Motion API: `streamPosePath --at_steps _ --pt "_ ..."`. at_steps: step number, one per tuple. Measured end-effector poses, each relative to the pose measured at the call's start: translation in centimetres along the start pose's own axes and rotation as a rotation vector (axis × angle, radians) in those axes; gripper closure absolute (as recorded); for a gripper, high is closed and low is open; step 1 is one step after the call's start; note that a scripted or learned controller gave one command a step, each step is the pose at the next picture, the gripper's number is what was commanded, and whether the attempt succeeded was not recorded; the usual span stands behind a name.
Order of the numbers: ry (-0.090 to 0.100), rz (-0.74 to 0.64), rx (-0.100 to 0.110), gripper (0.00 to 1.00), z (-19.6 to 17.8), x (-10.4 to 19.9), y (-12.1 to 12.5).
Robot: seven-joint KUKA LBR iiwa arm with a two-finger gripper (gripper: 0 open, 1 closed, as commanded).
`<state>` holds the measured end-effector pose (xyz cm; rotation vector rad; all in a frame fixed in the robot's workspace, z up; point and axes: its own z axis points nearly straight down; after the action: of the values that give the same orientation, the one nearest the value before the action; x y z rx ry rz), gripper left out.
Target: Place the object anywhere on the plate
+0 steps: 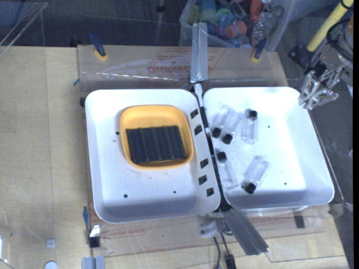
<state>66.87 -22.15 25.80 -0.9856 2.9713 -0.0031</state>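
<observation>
The square yellow plastic plate (pixel 156 118) with a dark ridged mat inside sits in the left white bin (pixel 101 150), in the middle left of the frame. Nothing from the other bin is on it yet. The small clear plastic bottles with black caps (pixel 241 144) all lie in the right white bin (pixel 297 150). One bottle (pixel 253 173) lies near the lower middle of that bin, and others lie closer to the wall between the bins. The metal end effector (pixel 318 91) hangs over the bin's upper right corner, at the right of the frame. It holds nothing, and I cannot tell if it is spread or pressed together. So the job looks barely started: a bottle must be picked up and put on the plate.
</observation>
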Motion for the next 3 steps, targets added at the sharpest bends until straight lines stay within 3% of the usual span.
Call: streamPosePath --at_steps 1,2,3 --pt "0.003 -0.181 -0.006 1.0 1.5 0.0 0.1" --pt "0.0 -0.31 -0.001 1.0 -0.6 -0.1 0.1" --pt "0.002 -0.609 -0.009 1.0 3.0 0.0 0.1"
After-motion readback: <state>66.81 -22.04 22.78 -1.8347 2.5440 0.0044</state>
